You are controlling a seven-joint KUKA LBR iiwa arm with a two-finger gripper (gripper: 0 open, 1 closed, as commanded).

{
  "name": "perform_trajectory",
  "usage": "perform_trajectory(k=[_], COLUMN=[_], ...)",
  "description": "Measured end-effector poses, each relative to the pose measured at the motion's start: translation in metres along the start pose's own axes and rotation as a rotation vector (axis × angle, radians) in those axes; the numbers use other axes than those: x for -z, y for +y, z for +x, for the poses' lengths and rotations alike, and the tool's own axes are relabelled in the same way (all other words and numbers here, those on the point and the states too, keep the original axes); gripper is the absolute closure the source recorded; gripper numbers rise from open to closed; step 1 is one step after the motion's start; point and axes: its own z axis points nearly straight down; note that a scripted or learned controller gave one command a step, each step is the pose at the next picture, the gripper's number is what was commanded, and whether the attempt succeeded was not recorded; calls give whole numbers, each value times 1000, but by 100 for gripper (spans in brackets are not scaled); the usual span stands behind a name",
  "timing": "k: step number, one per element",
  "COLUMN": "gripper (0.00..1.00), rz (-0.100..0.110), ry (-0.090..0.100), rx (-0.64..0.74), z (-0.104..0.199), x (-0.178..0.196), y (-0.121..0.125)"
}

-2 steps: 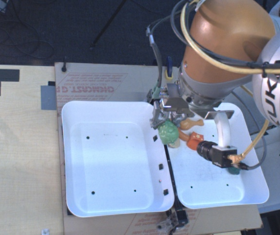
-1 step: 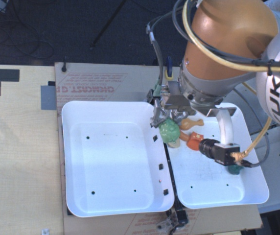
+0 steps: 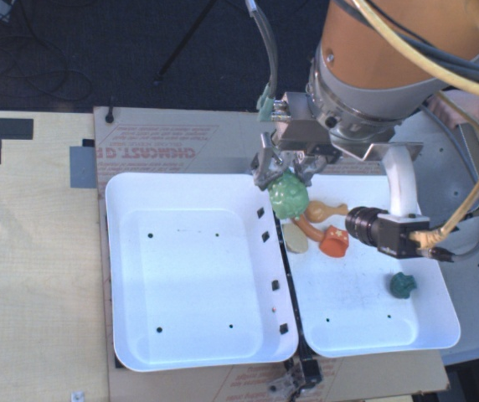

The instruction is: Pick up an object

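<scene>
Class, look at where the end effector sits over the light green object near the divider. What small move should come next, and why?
Probably a short, straight lift. The end effector sits right on top of the light green object at the right bin's upper left, beside the divider. The fingers appear to straddle its top, though a firm grip is unconfirmed. Raising slowly would test it and clear the orange pieces nearby.

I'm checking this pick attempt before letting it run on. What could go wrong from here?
1. The gripper sits at the top of the light green object; the round shape could slip out as it lifts.
2. That object is close to the divider between the bins, so it might catch or drop across.
3. The orange piece and tan pieces lie just beside it and could get knocked.
</scene>
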Motion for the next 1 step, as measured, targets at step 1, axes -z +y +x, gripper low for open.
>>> perform_trajectory(k=[1], gripper=[100], rz=[19], ry=[-8], rx=[-6], z=[-12], x=[-104], y=[-12])
